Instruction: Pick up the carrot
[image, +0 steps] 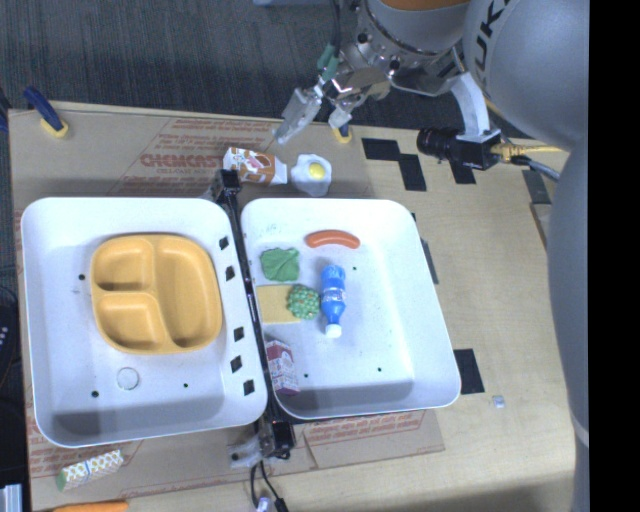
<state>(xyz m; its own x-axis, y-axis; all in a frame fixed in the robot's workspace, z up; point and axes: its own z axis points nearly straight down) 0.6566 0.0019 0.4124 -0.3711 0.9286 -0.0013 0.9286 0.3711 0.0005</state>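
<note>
An orange-red, carrot-like stick (332, 240) lies flat near the back wall of the right bin (400, 300). A thin orange sliver (95, 506) also shows at the bottom left edge of the view, outside the bins; I cannot tell what it is. My gripper (317, 118) hangs above the bench behind the right bin, well back from the orange-red stick. Its two fingers are spread, open, with nothing between them.
The right bin also holds a green leaf (280, 264), a blue bottle (332, 297), a green knobbly piece (303, 301) on a yellow slab, and a packet (280, 365). A yellow divided plate (155, 290) sits in the left bin. A small box (250, 165) and a white-yellow item (312, 172) lie behind the bins.
</note>
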